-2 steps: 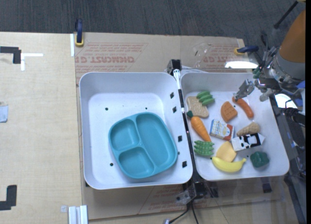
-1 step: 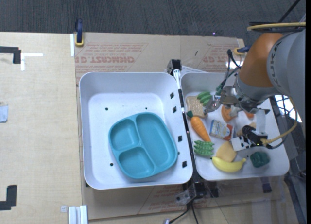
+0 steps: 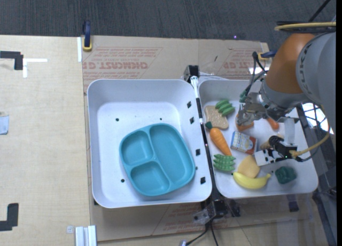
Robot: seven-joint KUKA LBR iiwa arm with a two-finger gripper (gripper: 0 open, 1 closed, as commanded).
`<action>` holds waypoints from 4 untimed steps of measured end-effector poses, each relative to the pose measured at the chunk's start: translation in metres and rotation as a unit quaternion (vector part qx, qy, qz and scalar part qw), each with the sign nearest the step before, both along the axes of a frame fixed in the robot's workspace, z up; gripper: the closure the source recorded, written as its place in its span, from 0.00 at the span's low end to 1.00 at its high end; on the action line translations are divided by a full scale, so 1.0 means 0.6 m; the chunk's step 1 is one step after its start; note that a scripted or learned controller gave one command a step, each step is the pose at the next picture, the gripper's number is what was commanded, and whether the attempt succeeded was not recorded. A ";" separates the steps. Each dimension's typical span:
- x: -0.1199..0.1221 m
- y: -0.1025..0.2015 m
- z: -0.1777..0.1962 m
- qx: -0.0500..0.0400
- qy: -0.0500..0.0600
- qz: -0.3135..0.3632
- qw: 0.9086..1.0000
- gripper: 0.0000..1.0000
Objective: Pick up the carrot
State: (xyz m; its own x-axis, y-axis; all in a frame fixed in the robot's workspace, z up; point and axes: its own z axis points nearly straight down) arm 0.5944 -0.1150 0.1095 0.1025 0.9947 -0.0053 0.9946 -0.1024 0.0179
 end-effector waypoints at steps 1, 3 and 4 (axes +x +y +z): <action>0.000 0.000 0.000 0.000 0.000 0.000 1.000 0.00; 0.031 -0.016 -0.030 0.004 0.009 -0.258 0.966 0.00; -0.037 0.033 -0.031 0.006 0.010 -0.304 0.953 0.00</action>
